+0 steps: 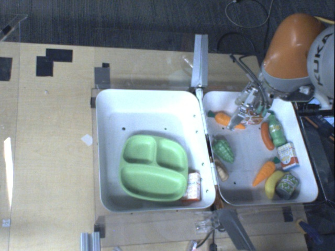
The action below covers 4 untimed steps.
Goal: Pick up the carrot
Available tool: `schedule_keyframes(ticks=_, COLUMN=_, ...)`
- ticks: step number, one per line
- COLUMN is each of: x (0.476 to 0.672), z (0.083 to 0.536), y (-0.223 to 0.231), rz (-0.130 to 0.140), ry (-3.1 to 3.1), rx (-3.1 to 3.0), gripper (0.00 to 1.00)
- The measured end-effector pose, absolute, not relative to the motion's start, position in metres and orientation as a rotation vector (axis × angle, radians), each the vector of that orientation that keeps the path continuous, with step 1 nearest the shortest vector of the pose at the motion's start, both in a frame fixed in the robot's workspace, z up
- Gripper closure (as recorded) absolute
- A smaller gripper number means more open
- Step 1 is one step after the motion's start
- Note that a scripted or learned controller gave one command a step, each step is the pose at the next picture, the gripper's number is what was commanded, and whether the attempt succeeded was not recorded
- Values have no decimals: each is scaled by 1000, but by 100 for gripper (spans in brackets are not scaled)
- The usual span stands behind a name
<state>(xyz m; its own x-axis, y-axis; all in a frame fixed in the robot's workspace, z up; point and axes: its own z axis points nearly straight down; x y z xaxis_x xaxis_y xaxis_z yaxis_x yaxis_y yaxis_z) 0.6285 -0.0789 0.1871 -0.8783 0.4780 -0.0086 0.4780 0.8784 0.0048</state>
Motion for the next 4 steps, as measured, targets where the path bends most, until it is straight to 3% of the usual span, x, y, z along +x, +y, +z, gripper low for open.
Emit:
schedule_keyframes(ticks=1, x=627, z=91, y=-85, rz=3, ry=3077, rx=575, gripper=0)
schedule_keyframes(ticks=2, x=627, z=91, y=-85, rz=4, ry=3077, rx=575, gripper=0)
schedule_keyframes(ticks=3, x=630, z=104, y=-83, rz=7, ry=3069, rx=573, gripper=100)
schedule_keyframes(ticks=4, x=652, z=221, y=1, rz=6, ry=3085, rx=528, gripper=100)
